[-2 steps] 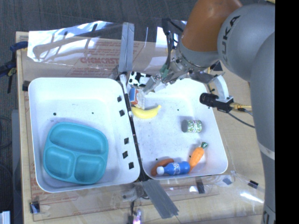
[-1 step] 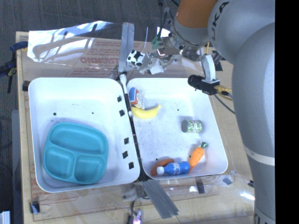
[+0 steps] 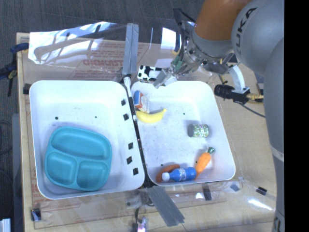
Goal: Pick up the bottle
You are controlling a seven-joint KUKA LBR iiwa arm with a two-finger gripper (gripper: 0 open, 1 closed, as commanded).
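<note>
The bottle (image 3: 180, 174) is small and blue with a white cap. It lies on its side near the front wall of the right bin (image 3: 219, 111), cap pointing left. My gripper (image 3: 163, 79) hangs over the bin's back left corner, far from the bottle, with the grey arm and its orange band rising behind it to the upper right. Nothing shows in its grasp.
An orange carrot (image 3: 204, 161) and a reddish sausage (image 3: 170, 168) lie against the bottle. A green can (image 3: 198, 130), a banana (image 3: 150, 115) and a small carton (image 3: 139, 99) share that bin. The left bin (image 3: 38, 100) holds a teal divided plate (image 3: 78, 157). A black-and-white object (image 3: 147, 72) sits behind the bins.
</note>
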